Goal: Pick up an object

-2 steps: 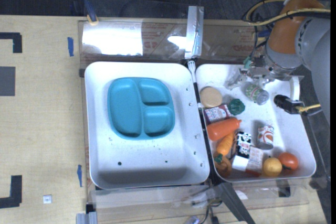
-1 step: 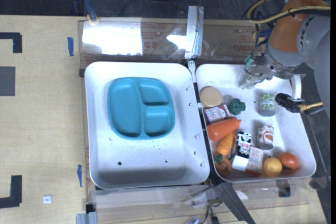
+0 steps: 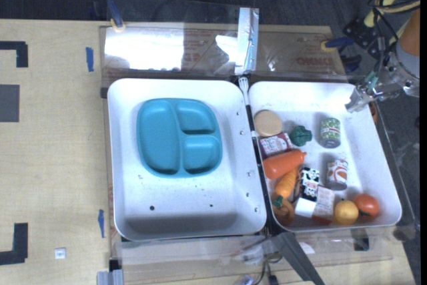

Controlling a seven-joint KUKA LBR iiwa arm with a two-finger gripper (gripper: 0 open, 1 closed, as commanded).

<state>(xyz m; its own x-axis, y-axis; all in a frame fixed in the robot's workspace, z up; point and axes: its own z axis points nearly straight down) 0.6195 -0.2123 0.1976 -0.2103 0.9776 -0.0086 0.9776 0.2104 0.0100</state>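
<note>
Camera view showed the hand over the right bin's upper right rim; whether it was released or clenched, I cannot tell. The carrot lay mid-bin among clutter, probably light, stiff, slick; best gripped across its middle.

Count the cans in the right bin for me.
2. A green-labelled can stands near the bin's far right side, and a red-and-white can sits just in front of it. More could be hidden in the pile along the near edge.
</note>
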